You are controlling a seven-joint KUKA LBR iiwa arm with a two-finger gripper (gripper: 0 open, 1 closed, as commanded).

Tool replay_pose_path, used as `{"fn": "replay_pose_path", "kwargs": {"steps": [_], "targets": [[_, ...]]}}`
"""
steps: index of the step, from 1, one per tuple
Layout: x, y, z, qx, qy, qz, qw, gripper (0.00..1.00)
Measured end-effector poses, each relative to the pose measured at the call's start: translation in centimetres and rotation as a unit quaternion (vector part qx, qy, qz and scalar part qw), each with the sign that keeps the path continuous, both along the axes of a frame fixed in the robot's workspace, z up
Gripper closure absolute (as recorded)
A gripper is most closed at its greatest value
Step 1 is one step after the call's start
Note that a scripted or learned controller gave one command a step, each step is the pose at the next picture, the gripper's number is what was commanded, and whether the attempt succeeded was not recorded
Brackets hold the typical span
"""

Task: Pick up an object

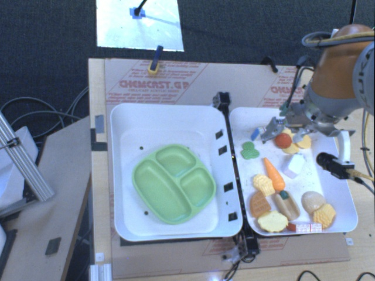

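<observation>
My gripper (286,134) hangs low over the back of the right bin (349,214), fingers spread apart. A red tomato-like toy (283,140) lies in the bin between the fingertips, and it is narrower than the gap; I cannot tell whether either finger touches it. Yellow pieces (292,149) lie just beside it. Nearby in that bin are a small blue piece (255,134), a green leafy toy (250,151), an orange carrot (273,173) and a white block (295,165).
Toward the right bin's front lie a corn piece (263,184), a bread slice (259,204), a hotdog (285,202), a yellow wedge (273,221), a beige lump (313,201) and a waffle (324,215). The left bin (126,127) holds a green divided plate (173,183).
</observation>
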State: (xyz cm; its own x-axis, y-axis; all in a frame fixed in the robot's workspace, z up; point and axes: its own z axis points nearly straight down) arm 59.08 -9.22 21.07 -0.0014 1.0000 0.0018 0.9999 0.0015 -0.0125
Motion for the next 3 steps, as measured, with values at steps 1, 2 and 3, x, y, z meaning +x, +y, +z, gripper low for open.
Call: {"fn": "replay_pose_path", "kwargs": {"steps": [1, 2, 3], "targets": [[0.3, 0.0, 0.8, -0.0007, -0.007, 0.001, 1.0, 0.0], [0.5, 0.0, -5.5, -0.0005, -0.004, 0.0, 1.0, 0.0], [0.9, 0.0, -11.6, -0.0006, -0.006, 0.0, 1.0, 0.0]]}}
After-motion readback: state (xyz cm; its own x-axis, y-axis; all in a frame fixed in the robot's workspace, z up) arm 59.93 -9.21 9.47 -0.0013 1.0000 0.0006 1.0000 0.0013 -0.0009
